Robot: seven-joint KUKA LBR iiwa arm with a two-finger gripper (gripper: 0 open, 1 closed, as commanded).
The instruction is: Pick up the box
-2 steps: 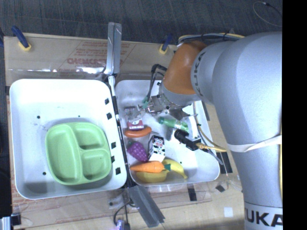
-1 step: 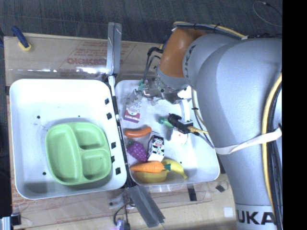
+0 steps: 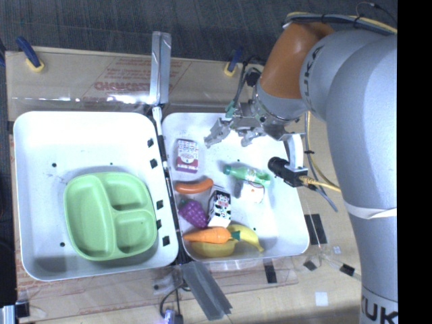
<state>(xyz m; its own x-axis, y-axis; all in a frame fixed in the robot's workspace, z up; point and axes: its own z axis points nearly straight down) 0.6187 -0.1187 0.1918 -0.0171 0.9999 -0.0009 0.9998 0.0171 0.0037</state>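
One fixed camera looks down aslant on both bins (image 3: 27,181).

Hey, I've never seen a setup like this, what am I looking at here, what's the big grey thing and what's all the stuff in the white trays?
The big grey thing is a robot arm with an orange band, reaching in from the right. One camera looks down at a slant on two shallow white bins. Its gripper hangs open over the right bin, holding nothing. The left bin holds a green divided plate. The right bin holds toy food: a red box, a sausage, a green bottle, a small carton, purple grapes, a carrot and a banana.
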